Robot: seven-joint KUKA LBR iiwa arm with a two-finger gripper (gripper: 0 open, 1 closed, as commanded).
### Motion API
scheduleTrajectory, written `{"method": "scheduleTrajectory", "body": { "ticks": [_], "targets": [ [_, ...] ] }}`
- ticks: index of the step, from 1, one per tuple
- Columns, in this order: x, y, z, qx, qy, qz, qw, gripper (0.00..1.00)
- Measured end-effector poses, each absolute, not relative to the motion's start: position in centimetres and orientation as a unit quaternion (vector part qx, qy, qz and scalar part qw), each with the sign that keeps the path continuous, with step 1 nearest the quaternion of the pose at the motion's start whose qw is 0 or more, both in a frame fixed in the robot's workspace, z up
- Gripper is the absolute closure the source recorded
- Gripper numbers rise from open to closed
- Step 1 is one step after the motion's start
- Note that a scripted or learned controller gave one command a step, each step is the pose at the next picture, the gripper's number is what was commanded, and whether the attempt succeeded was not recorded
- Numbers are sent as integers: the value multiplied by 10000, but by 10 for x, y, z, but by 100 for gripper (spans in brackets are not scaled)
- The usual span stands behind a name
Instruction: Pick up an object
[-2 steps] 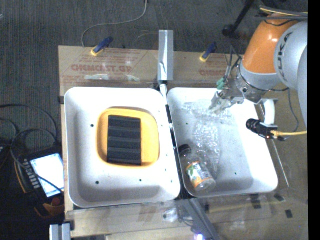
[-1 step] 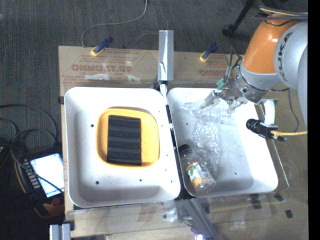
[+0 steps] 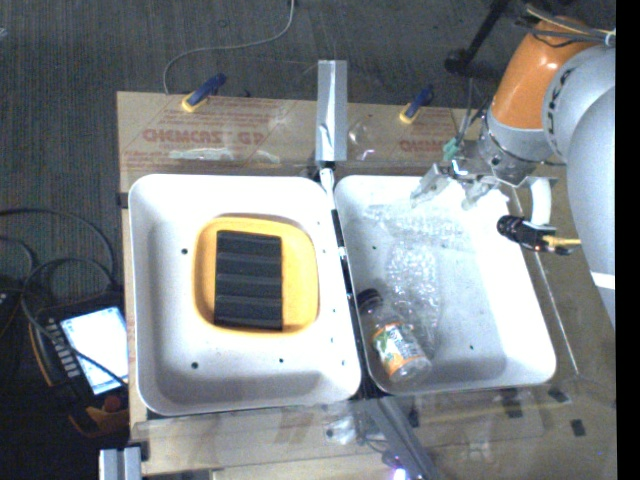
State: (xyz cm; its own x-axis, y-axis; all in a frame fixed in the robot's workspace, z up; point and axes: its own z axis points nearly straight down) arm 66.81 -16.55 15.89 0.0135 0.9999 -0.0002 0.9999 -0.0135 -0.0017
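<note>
Judging the clear crumpled plastic bottle with the orange label, lying in the right white bin near its front-left corner, we rate it light, slippery, best gripped mid-body; the gripper hovers open, empty, over the far edge.

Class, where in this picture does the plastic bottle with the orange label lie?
The plastic bottle lies on its side in the right bin, at its near-left corner, close to the divider between the bins and next to the crumpled clear plastic.
</note>
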Motion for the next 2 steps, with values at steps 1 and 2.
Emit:
{"method": "scheduleTrajectory", "body": {
  "ticks": [1,2],
  "targets": [
    [651,-177,198,-7337,-6795,5,0,0],
    [600,-178,187,-7457,-6662,21,-4,0]
  ]
}}
